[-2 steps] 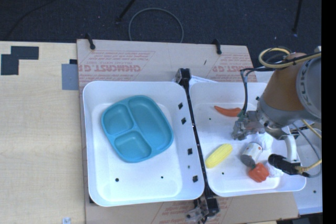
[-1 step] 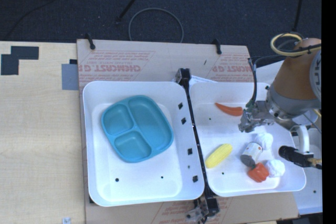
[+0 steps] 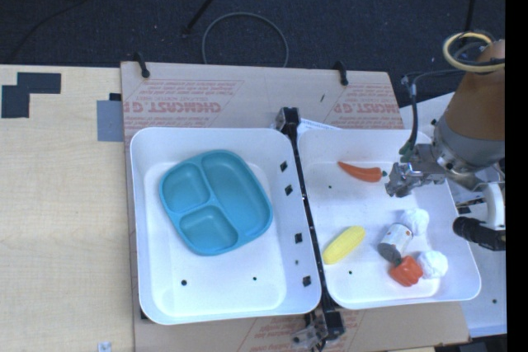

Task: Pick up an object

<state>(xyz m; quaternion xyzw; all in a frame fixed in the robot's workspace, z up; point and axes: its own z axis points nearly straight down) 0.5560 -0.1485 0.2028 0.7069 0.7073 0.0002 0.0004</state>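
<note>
The right bin [image 3: 462, 284] holds an orange carrot-like piece [image 3: 360, 171] near its back, a yellow corn-like piece [image 3: 343, 244] at the front left, and a small grey and white can [image 3: 395, 239] beside a red piece [image 3: 405, 271] and white lumps [image 3: 431, 263]. My gripper [image 3: 398, 180] hangs over the right bin, just right of the orange piece's tip. Nothing shows between its fingers.
A blue divided plate [image 3: 215, 200] lies in the left bin [image 3: 157, 293]. A black divider [image 3: 300, 210] runs between the bins. The arm's grey body [image 3: 474, 128] rises over the right bin's right edge.
</note>
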